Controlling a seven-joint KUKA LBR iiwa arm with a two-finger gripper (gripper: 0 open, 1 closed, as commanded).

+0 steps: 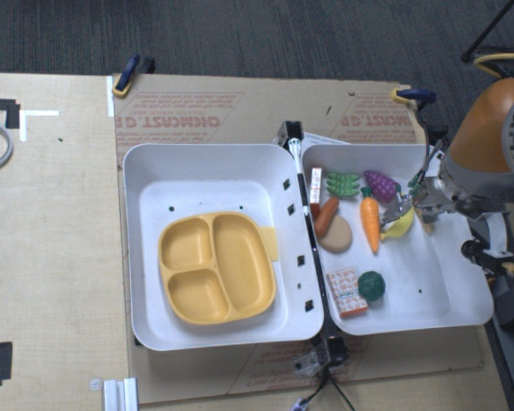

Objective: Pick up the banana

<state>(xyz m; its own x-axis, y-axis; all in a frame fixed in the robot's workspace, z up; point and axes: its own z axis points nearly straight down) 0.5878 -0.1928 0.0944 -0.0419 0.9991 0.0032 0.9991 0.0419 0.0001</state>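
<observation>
The yellow banana (399, 223) lies in the right bin (445, 302), just right of the orange carrot (371, 219). My gripper (414, 205) is down in that bin at the banana's upper right end, touching or nearly touching it. Part of the banana is hidden under the gripper. The grey arm with its orange band (488, 135) reaches in from the right.
Purple grapes (379, 182), a green pea pod (343, 183), a sausage (326, 217), a tan lump (336, 235), a green ball (372, 285) and a pink box (344, 291) share the right bin. A yellow divided plate (216, 266) sits in the left bin (154, 178).
</observation>
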